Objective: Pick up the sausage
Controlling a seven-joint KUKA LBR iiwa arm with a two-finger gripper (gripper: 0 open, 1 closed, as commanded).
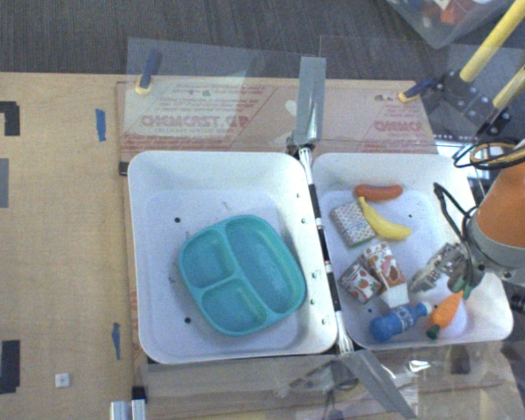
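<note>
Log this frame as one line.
sausage: far side of right bin, untouched | gripper: near carrot, not on target

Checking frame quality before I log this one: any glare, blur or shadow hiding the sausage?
Camera view: even, soft light, sausage sharp and unshadowed at the right bin's far side; faint glare on the clear sheet behind the bins; pincer slightly blurred.

Sausage is coloured orange-red, banana yellow, divided plate teal, both bins white, bottle blue, carrot orange, tabletop tan.
</note>
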